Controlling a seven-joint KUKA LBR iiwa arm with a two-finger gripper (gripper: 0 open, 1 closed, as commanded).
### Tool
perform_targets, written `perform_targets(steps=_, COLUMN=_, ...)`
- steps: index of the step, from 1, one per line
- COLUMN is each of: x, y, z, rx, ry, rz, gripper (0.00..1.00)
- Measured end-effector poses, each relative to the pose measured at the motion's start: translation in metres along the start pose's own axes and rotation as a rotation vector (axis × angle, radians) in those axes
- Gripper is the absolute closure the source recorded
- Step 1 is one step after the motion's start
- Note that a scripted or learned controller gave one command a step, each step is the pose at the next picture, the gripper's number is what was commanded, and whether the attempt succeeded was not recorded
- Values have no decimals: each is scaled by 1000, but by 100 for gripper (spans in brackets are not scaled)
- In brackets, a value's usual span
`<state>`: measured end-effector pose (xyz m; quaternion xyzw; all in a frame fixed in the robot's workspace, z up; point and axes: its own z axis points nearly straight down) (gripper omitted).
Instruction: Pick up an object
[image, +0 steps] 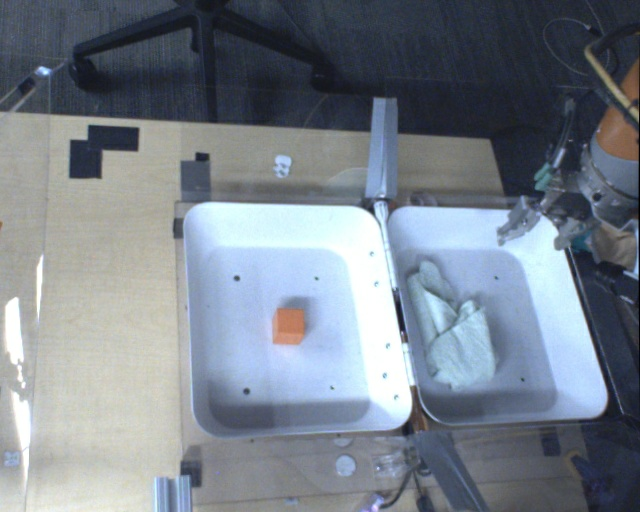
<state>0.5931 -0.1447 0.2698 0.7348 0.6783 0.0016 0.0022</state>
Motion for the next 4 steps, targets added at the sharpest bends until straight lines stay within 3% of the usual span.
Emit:
perform_targets(steps=1, x=39, y=-26, z=107, rx=5, ry=2, rz=-138, gripper=0)
perform_targets(steps=2, x=49, y=-28, z=167, rx=5, ry=2, rz=117, gripper=0)
perform_targets(steps=3, x=49, y=-27, z=156, rx=2, ry=3, rz=116, gripper=100)
perform_targets(steps=4, x=118, y=-21, z=29, rx=3, ry=0, rz=326, gripper=100)
